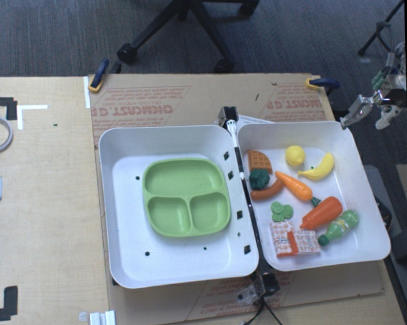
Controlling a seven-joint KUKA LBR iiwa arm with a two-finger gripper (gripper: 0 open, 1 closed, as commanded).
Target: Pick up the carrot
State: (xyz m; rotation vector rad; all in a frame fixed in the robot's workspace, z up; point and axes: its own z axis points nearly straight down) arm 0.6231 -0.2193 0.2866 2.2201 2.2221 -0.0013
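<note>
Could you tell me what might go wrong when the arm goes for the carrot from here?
The carrot lies crowded: its tip touches the hot dog, and the banana is close by, so a neighbour may get grabbed. A second orange, carrot-like piece sits nearby and may be mistaken for it. The tool is outside the bin.

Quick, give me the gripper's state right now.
Gripper: open, holding nothing, up past the right bin's far right corner, well clear of the carrot.
</note>
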